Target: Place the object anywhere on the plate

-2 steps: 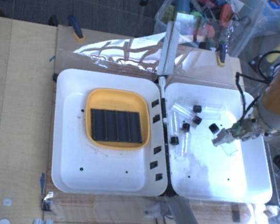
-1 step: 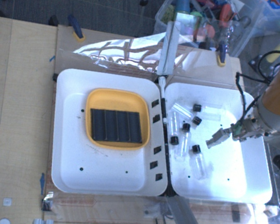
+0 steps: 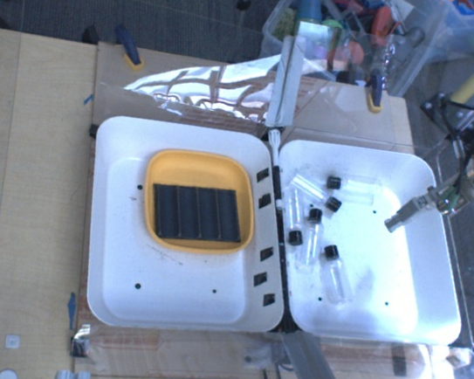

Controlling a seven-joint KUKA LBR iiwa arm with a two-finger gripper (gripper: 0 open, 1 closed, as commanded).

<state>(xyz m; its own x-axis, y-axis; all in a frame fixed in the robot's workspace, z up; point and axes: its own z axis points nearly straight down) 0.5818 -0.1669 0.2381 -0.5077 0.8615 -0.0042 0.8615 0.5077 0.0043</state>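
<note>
Sat in the left bin [image 3: 109,280]: yellow plate [image 3: 204,171] bearing a black ribbed block [image 3: 196,213]. Lay scattered in the right bin [image 3: 432,302]: clear vials [image 3: 336,274] with black caps. Hovered above that bin's right side: gripper [image 3: 398,219], finger state impossible to tell

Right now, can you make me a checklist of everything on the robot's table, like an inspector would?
Surface: tan bench bearing a left bin and a right bin, side by side.
Job's things: yellow plate in the left bin with a dark ribbed block on it; small clear vials with black caps scattered in the right bin.
Clutter: crinkled clear plastic behind the bins.
Grippers: gripper over the right bin, holding nothing visible.
Cables: dark cables at the upper right.
Surroundings: clear tub of colourful items behind the bench.
</note>
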